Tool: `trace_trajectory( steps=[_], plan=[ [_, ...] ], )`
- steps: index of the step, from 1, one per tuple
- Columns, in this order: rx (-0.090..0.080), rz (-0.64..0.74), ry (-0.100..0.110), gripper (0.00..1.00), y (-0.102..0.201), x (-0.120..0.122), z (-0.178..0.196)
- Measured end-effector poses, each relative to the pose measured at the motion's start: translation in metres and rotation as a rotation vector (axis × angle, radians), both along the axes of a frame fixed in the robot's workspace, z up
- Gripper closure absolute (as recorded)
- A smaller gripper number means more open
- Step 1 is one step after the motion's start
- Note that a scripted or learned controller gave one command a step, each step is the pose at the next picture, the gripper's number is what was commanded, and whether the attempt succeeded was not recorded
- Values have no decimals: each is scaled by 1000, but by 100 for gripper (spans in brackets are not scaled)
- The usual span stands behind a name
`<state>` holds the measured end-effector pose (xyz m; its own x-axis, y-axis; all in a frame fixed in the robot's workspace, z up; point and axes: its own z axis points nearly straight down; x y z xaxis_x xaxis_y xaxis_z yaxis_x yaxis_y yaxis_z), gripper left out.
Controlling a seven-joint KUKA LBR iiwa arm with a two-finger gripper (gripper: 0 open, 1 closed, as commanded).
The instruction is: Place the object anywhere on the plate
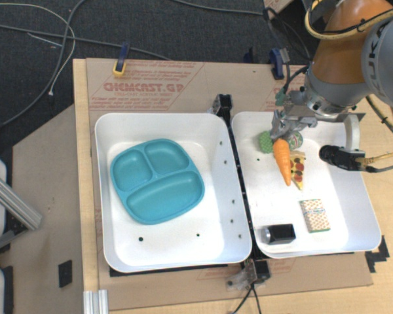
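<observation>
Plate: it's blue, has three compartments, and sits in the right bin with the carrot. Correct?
Not quite. The plate is blue with three compartments, but it sits in the left bin; the carrot lies in the right bin. The camera view shows this.

arm: reaches in from right, wrist bent down | end effector (285,131): low, pointing downward

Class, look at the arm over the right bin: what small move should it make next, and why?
Probably lower the gripper slightly onto the carrot, since it hovers at the carrot's leafy end in the right bin, while the blue plate in the left bin holds nothing yet.
</observation>
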<state>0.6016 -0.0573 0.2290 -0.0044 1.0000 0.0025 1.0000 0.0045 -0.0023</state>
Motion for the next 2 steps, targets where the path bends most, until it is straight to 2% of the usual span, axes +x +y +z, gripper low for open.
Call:
trace_trajectory(
  steps=[1,2],
  plan=[
    [1,3,0,100,63,-10,3],
    [0,0,1,100,113,-25,8]
  ],
)
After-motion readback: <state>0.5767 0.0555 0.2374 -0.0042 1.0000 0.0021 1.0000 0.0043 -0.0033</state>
